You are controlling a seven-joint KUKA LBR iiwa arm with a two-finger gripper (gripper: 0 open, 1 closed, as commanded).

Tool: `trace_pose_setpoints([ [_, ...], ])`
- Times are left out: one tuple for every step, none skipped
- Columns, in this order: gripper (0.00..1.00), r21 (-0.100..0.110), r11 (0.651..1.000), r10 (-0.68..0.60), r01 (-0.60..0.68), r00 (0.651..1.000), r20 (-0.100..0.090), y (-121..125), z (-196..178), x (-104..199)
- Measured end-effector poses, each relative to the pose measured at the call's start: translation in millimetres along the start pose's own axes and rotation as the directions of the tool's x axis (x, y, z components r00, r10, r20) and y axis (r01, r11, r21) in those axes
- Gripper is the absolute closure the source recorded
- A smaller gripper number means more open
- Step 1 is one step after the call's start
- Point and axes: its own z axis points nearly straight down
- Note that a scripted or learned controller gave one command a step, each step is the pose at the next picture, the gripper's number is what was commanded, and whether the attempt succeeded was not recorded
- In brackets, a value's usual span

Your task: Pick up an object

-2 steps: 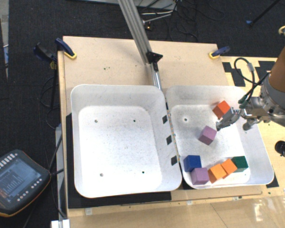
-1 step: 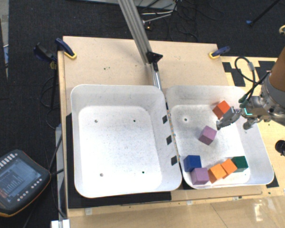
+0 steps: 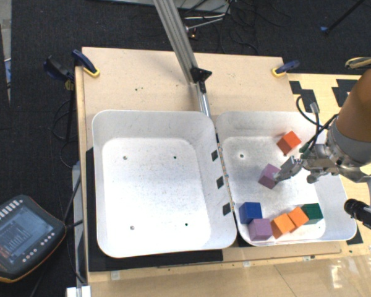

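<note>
Purple block (image 3: 269, 176) lies near the middle of the right-hand bin (image 3: 235, 129), and the gripper (image 3: 289, 169) hangs just beside it at its 3 o'clock, reaching in from the right edge of the bench. One dark finger points down toward the block's upper right corner and looks to be touching or nearly touching it; whether the claw stands open or closed cannot be told from this slant, and no block is seen held between its fingers.

Around the purple block, an orange block (image 3: 289, 142) sits at its 1 o'clock, apart from it. Along the bin's lower wall runs a row: a blue block (image 3: 250, 212) at 7 o'clock, then a second purple block (image 3: 260, 228), an orange one (image 3: 285, 221) and a green one (image 3: 311, 213) toward 4 o'clock, these packed close together. The left-hand bin (image 3: 111, 129) lies at 9 o'clock.

Judging by the pose, the step in hand is closing on the lone purple block. Doing it well probably calls for centring the claw over the block rather than at its corner, so the fingers straddle two flat opposite faces, then descending before squeezing. A grip begun off-centre risks nudging the block toward 9 o'clock or pinching only an edge. The block stands free of its neighbours, which favours a clean approach.
</note>
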Motion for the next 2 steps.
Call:
trace_pose_setpoints([
  [0.00,0.000,1.000,-0.002,0.002,1.000,-0.001,7,48,4],
  [0.00,0.000,1.000,0.000,0.000,1.000,0.000,12,108,-1],
])
